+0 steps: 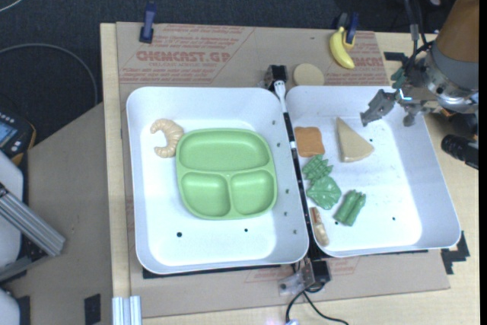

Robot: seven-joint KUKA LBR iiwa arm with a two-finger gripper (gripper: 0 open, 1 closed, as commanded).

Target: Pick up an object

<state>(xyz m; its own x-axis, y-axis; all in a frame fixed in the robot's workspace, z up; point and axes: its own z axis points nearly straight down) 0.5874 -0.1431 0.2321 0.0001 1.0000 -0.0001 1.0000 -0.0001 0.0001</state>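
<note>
The right bin (411, 202) holds a pale wedge (352, 142), a brown square piece (309, 141), a green leafy piece (320, 182), a dark green pickle-like piece (349, 207) and a small tan piece (317, 225) against its left wall. My gripper (393, 110) hangs over the back right of this bin, just up and right of the wedge. Its fingers (376, 109) stand open with nothing between them. In the left bin (152, 224) a green divided plate (226, 172) lies with a tan croissant (166, 136) beside it.
Behind the bins, a yellow banana (342, 49) and a round beige disc (308, 74) lie on the brown board. The arm's grey wrist and orange band fill the upper right corner. Blue clamps hold the board's back edge.
</note>
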